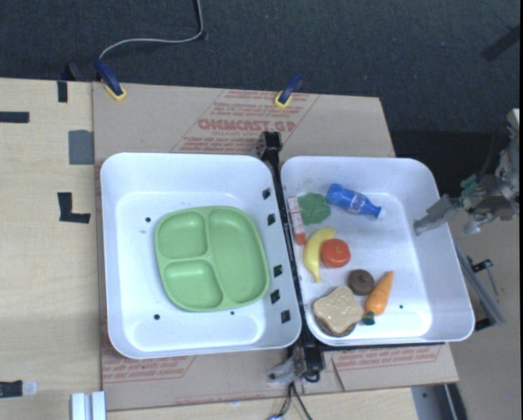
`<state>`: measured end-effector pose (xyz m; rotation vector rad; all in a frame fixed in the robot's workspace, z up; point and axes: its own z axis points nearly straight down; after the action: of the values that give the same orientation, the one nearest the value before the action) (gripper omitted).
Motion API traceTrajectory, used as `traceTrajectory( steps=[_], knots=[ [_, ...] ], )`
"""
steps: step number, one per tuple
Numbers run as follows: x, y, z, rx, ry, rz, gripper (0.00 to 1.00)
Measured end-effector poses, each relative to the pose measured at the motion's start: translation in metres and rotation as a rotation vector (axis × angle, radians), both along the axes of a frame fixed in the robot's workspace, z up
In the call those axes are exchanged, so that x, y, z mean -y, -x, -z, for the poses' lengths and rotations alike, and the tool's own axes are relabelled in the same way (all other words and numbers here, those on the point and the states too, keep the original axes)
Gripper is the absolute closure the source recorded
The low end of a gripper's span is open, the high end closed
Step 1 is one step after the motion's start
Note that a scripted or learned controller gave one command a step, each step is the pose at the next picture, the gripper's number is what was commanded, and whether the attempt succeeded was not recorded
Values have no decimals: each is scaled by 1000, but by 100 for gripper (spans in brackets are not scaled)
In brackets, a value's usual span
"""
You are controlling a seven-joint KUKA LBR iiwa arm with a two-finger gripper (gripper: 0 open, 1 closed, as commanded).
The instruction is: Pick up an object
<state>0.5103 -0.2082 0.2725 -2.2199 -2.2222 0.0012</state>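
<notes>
Two white bins sit side by side on the bench. The left bin holds a green divided plate lying flat near its middle. The right bin holds the small objects: a blue bottle lies on its side toward the far edge, with a green leafy piece just beside it near the far-left corner. A yellow banana touches a red tomato along the left wall. A brown donut sits near an orange carrot, and a slice of bread rests at the near-left corner. The gripper hangs at the right bin's right rim, apart from every object, gripping nothing; whether its jaws are spread or pressed together cannot be told
</notes>
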Motion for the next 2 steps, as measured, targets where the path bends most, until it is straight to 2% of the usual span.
traceTrajectory(
  steps=[1, 2],
  knots=[
    [-27, 27, 93, -2, -1, -1, 0],
    [-65, 11, 186, 3, -1, 0, 0]
  ],
)
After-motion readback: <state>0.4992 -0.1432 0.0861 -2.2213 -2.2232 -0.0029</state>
